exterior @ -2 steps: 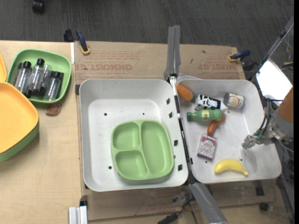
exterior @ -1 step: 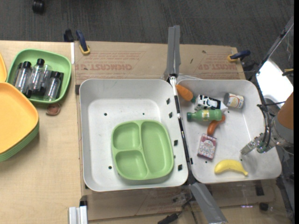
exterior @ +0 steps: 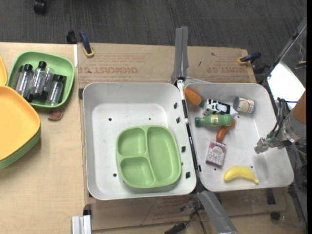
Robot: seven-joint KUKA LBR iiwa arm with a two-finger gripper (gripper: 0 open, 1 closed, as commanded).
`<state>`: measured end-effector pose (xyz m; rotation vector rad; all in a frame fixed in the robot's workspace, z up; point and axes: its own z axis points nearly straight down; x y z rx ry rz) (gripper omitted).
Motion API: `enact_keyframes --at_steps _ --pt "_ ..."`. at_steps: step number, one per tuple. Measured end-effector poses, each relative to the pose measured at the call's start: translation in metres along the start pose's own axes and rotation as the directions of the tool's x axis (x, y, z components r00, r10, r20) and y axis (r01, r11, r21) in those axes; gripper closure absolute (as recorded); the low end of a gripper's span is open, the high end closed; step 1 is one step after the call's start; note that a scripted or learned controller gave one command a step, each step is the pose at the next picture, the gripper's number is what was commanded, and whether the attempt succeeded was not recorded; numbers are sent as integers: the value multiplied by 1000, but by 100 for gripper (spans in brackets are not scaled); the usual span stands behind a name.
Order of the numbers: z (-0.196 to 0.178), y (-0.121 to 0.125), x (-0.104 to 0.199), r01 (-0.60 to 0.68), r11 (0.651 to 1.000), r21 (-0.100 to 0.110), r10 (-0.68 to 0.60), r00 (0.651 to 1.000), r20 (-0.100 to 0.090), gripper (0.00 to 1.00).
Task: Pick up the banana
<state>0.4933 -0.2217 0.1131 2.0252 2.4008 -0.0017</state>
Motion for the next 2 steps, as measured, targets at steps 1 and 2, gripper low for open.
enact_keyframes --at_steps 1,2 --pt "9 -3 1 97 995 1 -97 995 -2 100" --pt "22 -15 2 381 925 -1 -381 925 -2 100"
